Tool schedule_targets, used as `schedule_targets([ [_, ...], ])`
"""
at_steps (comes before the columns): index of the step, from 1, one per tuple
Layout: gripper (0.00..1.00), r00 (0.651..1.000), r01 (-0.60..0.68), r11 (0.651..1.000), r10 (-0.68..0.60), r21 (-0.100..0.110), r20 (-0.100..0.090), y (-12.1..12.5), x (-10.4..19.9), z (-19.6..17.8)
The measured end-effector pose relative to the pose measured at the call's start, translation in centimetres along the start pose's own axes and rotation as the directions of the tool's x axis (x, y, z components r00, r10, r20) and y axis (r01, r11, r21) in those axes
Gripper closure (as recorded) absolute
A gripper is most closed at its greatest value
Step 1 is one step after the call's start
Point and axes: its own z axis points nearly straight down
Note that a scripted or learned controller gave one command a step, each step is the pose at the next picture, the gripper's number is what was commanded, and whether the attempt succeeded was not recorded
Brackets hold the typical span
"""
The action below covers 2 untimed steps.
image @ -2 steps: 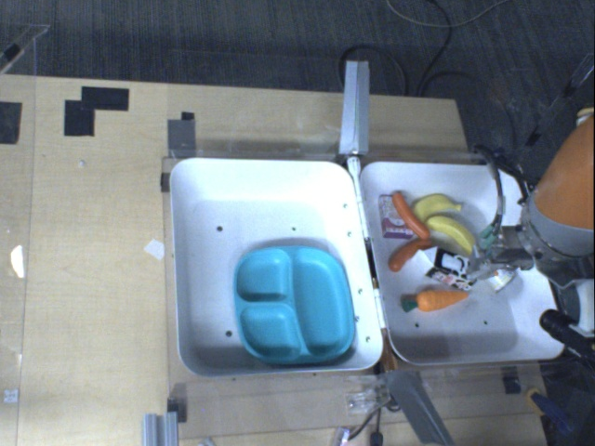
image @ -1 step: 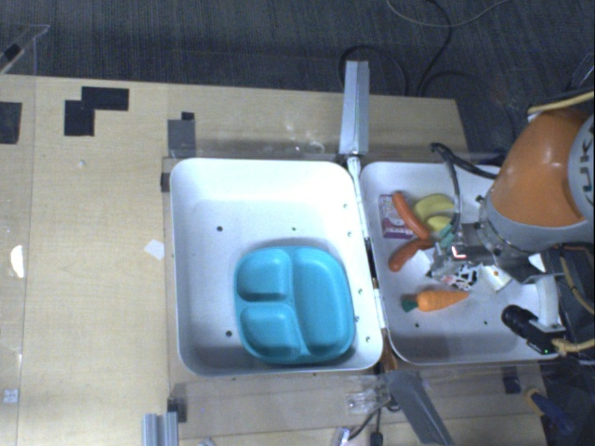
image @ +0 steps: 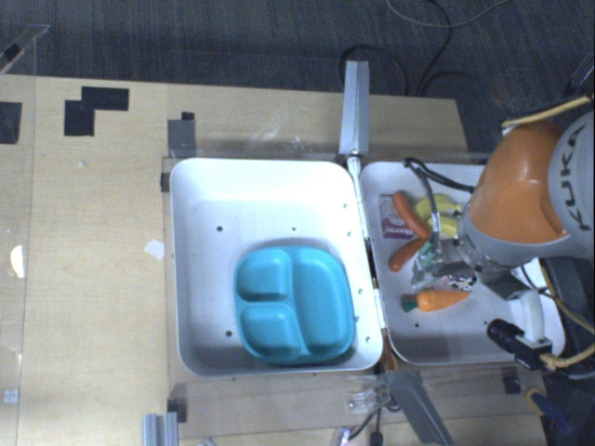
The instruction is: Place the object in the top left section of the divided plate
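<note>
- Orange carrot (image: 440, 300), green-tipped, lying in right bin (image: 446, 347) just under tool (image: 444, 269); tool state impossible to tell.
- Blue divided plate (image: 296, 305) in left bin (image: 200, 249).
- Pale wooden tabletop (image: 84, 277); dark carpet (image: 232, 26) beyond far edge.

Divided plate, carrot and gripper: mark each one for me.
divided plate (image: 321, 295), camera view, floor of its large right section.
carrot (image: 444, 300), camera view, middle of its orange body.
gripper (image: 437, 266), camera view, its metal tip.
</note>
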Motion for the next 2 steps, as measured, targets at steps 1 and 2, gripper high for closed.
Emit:
schedule_targets([
  [1, 0.0, 1.0, -0.001, 1.0, 0.001, 0.0, 0.0, 0.0, 0.0, 0.0],
  [2, 0.0, 0.961, 0.276, 0.961, -0.276, 0.0, 0.0, 0.8, 3.7, 0.0],
])
